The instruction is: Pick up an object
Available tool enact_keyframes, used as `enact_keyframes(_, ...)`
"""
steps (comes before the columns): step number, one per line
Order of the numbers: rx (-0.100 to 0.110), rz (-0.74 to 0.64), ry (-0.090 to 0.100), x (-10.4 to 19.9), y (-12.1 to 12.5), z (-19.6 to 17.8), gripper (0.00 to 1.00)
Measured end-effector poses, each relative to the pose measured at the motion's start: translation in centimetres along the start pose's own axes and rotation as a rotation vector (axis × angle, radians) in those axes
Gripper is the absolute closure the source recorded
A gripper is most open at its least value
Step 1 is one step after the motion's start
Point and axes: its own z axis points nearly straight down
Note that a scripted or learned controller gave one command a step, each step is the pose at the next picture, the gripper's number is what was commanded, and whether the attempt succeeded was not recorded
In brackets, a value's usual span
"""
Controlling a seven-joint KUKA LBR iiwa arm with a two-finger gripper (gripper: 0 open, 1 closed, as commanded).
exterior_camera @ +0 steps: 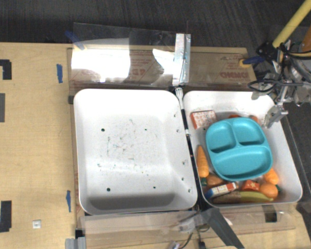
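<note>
Yellow banana at right bin near edge, beside oranges. Blue divided plate tops pile. Gripper above bin's far right corner; open/closed indeterminate. Left bin adjacent.

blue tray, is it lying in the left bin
No, the blue tray lies in the right bin, on top of the other items there.

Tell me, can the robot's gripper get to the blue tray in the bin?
Probably yes. The blue divided tray lies on top of the pile in the right bin, nothing covering it, and the gripper hangs just beside its upper right corner.
</note>
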Motion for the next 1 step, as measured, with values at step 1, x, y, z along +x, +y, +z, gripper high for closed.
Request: enact_keyframes(1,-0.001,-0.287,0.002,7.03,-4.21,11.82,0.0)
